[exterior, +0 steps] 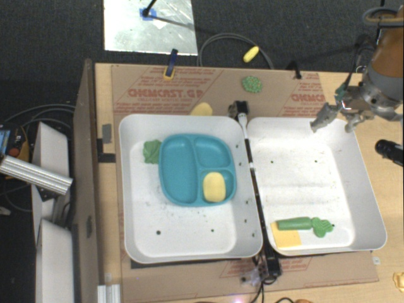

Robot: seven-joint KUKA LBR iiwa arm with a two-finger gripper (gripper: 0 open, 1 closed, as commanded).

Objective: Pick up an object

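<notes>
Toward the near end of the right bin [353,188], a green toy vegetable [305,224] is seen lying on its side, touching a flat yellow block [288,238]. It is judged light, rigid and somewhat slick; a hold across its slim middle would be best taken. Above the bin's far right corner, the claw [336,120] is held spread and empty, well apart from the vegetable, with the wrist pointed downward.
</notes>
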